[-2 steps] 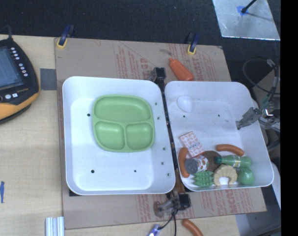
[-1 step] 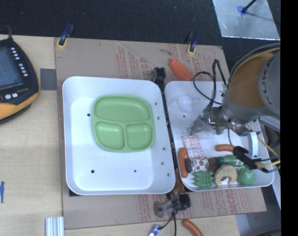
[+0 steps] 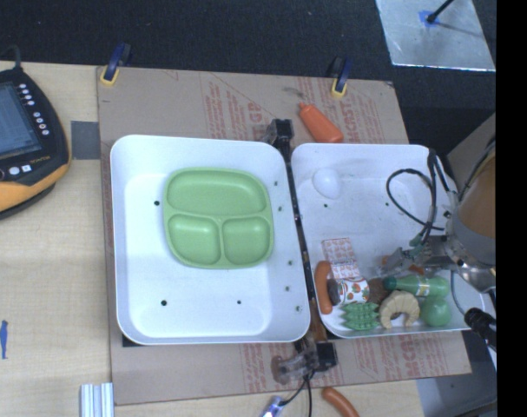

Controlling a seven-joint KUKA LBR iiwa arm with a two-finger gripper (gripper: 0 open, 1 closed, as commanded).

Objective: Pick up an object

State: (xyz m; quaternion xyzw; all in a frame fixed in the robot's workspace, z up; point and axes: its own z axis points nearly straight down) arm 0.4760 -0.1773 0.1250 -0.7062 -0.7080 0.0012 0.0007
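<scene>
Reaching in from the right, the arm (image 3: pixel 476 211) hangs low over the right bin (image 3: pixel 367 168), its claw (image 3: pixel 419 259) just above the toys heaped in the near corner; whether the claw is open or shut I cannot tell, since cables and glare blur it. The heap sits where the bin's wall has gathered it: a green bottle (image 3: pixel 418 285) with a dark cap, a pale croissant (image 3: pixel 399 307), a spiky green toy (image 3: pixel 360 316), a printed can (image 3: pixel 350 290), an orange sausage (image 3: pixel 323 287). All look like smooth, hard plastic. The bottle lies nearest the claw and seems the likely pick. A white ball (image 3: pixel 326 182) rests apart. The left bin (image 3: pixel 133 233) holds a matte green divided plate (image 3: pixel 218 217). An orange carrot (image 3: pixel 319 123) lies on the tabletop (image 3: pixel 37 268).
</scene>
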